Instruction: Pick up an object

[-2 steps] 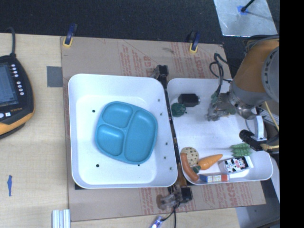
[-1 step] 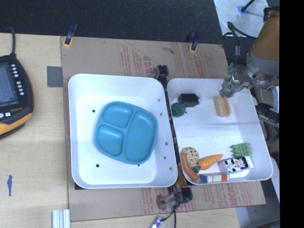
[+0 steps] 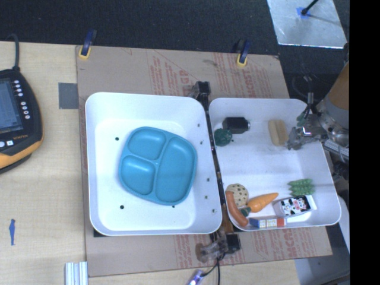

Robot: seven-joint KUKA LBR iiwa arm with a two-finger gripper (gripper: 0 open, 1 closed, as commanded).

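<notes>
At the far left edge of the bench lies a black and orange handheld control unit with a small screen. Beside it begins a brown cardboard sheet, held at its far edge by two clamps, and on this sheet sit the two bins.

The left bin holds a blue divided plate with three compartments, lying near the bin's middle and turned at a slant. Nothing rests on the plate.

The right bin holds a scatter of small things. Near its far left corner a dark green round lump lies just beside a black block. Further right along the far side a tan wooden block lies apart from them. Along the near side, from the left, a speckled cookie touches a red-brown sausage, and an orange carrot lies against the cookie's right. Just below it is a thin red and white stick, then a white card with black and red marks, and a green leafy piece just above the card.

The gripper hangs over the far right part of the right bin, just right of the tan wooden block. Its fingers are too blurred to say how far they are parted, and no object can be made out between them. The arm's orange band shows at the right.
</notes>
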